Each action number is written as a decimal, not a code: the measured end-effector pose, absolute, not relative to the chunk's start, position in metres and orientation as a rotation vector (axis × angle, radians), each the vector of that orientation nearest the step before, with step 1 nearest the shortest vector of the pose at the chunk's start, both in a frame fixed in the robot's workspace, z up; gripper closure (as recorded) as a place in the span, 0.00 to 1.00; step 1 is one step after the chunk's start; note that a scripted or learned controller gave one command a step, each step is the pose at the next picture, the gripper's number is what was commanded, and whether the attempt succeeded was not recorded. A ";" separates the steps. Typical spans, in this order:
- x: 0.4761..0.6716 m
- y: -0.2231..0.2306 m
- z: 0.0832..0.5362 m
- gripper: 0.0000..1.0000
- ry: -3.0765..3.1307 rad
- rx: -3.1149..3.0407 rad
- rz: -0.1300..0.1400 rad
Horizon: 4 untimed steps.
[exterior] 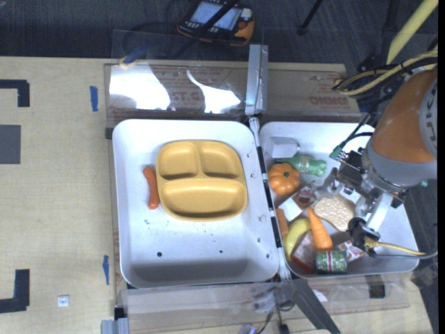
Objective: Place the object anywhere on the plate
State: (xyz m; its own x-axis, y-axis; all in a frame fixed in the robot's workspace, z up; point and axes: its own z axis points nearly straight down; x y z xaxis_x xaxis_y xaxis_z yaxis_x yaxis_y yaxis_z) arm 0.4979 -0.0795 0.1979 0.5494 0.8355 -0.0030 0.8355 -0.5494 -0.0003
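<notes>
Orange sausage [151,187] is lying in the left bin [132,242], just beside the yellow plate's [201,179] left edge, long axis running near-to-far along that edge. It is slim, rounded at both ends. Bare bin floor is showing nearer the camera. Gripper [361,218] is hanging over the right bin [403,221] among toy food; finger state: cannot tell.

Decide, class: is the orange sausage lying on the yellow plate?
No. The sausage lies on the left bin's floor, beside the plate's left edge.
</notes>
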 end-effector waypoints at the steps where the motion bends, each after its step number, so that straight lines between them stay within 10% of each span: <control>1: 0.569 -0.047 0.184 1.00 1.613 2.695 -0.001; 2: 0.664 0.008 0.204 1.00 1.537 2.739 -0.001; 3: 0.666 0.071 0.185 1.00 1.667 2.665 -0.005; 4: 0.666 0.071 0.185 0.00 1.668 2.665 -0.005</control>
